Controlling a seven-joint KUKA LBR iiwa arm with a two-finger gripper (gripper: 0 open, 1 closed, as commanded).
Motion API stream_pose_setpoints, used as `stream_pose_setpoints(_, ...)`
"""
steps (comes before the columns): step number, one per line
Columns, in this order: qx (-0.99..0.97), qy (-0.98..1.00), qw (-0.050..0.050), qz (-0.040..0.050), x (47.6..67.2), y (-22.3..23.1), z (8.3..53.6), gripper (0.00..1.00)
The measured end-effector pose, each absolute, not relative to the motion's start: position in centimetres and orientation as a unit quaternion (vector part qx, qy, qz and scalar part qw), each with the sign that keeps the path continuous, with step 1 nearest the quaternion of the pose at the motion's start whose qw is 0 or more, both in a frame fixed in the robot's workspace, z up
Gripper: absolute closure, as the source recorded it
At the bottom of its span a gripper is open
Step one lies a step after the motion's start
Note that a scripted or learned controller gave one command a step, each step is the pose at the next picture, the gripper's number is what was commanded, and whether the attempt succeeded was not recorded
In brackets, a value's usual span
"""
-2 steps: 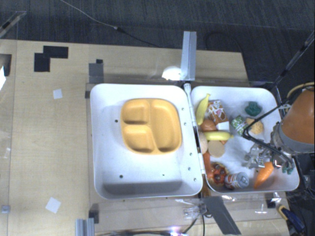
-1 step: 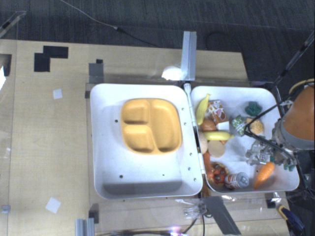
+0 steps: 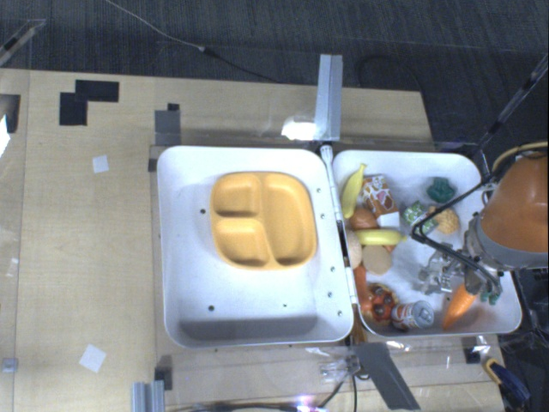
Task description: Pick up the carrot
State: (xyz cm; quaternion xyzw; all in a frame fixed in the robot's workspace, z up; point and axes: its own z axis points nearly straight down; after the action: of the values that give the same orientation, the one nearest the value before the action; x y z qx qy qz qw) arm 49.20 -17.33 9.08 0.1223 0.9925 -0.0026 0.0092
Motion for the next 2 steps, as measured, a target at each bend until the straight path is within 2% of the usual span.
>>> stream_pose_setpoints(1, 0.126, 0.992, 0.005, -0.0011, 48.9, -20.7, 10.4, 1.00)
stream_pose_setpoints(2, 0.141, 0.990, 0.011, -0.0020, 49.2, -19.9, 23.9, 1.00)
